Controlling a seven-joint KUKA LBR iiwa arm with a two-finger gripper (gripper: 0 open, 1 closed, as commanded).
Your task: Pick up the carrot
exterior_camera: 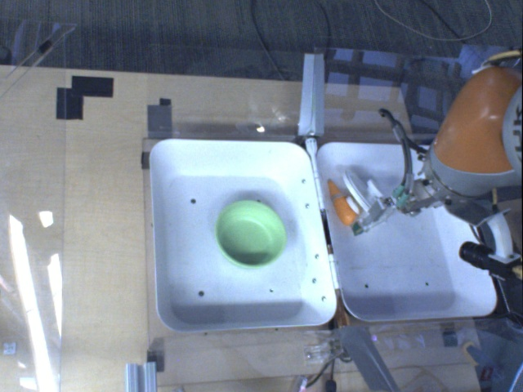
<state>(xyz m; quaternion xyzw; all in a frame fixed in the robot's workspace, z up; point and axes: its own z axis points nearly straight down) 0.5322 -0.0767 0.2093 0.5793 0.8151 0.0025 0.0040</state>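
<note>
Carrot (pixel 343 203) low against left wall of right bin (pixel 409 288), gripper (pixel 361 209) right over it. Grasp step judged in hand; finger state not discernible. Next: confirm closure on carrot, then straight lift clear of wall.

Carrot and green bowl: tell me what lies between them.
In the camera view, the two bins' adjoining rims lie between the carrot and the green bowl.

One fixed camera looks down at a slant on both bins (pixel 237 163), the arm (pixel 478 137) entering from right.
</note>
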